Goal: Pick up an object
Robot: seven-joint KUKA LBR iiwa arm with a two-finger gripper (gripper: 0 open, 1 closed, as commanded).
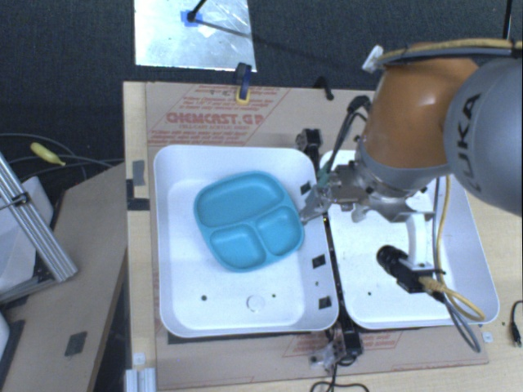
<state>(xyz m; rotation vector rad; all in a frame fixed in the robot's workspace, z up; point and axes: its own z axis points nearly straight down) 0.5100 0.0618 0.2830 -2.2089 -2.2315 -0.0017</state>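
One blue divided plate (248, 220) lies just left of the gripper (313, 208).

Readable text: one red print on the cardboard and part of a brand on the arm.

The cardboard sheet (221, 113) under the two bins carries big red letters that look like "CHEMCAST GP", seen upside-down behind the left bin; the smaller red lines around them are too blurred to read. On the grey arm (482, 129), at the right, dark letters "UKA" of the KUKA name are visible, running down the casing.
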